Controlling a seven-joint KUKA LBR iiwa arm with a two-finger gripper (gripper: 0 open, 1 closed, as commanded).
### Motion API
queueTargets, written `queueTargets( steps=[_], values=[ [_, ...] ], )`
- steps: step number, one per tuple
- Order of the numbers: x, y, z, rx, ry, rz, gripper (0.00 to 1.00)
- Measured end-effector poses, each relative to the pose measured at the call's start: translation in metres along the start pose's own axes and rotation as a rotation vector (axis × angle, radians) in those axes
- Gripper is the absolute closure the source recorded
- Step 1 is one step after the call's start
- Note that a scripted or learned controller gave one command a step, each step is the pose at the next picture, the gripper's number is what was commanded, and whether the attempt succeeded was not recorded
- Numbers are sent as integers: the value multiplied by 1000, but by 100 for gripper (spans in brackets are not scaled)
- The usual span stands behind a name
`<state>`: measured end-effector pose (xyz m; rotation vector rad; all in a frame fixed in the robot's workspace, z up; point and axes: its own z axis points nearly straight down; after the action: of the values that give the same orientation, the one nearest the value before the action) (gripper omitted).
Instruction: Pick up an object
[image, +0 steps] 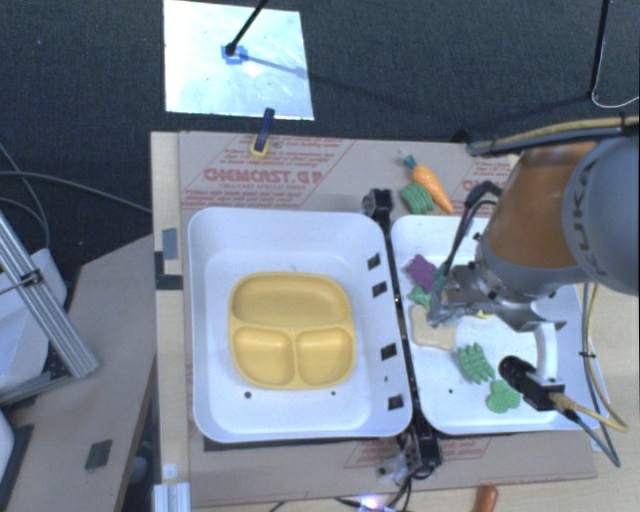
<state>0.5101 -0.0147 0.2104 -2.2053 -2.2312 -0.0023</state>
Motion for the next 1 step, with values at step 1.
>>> queueTargets(
  steps=[1],
  values=[
    [8,-24,28,-1,-3,10,100]
  ],
)
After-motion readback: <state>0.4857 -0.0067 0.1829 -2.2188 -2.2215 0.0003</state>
